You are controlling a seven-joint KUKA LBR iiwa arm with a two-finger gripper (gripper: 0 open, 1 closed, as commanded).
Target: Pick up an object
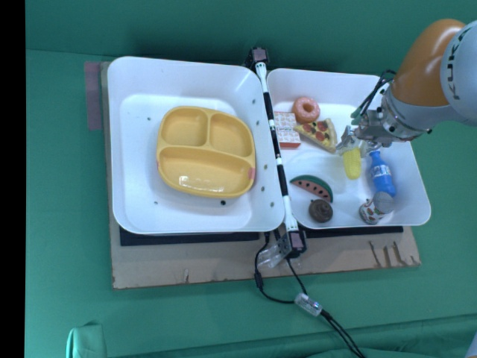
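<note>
Here the gripper (352,147) is hanging just above a yellow toy (352,164) in the right bin (414,197); whether it is clenched, I cannot tell.

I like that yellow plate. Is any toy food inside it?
No. The yellow plate has three compartments, all bare. It sits in the left bin; what's beneath it is hidden.
</note>
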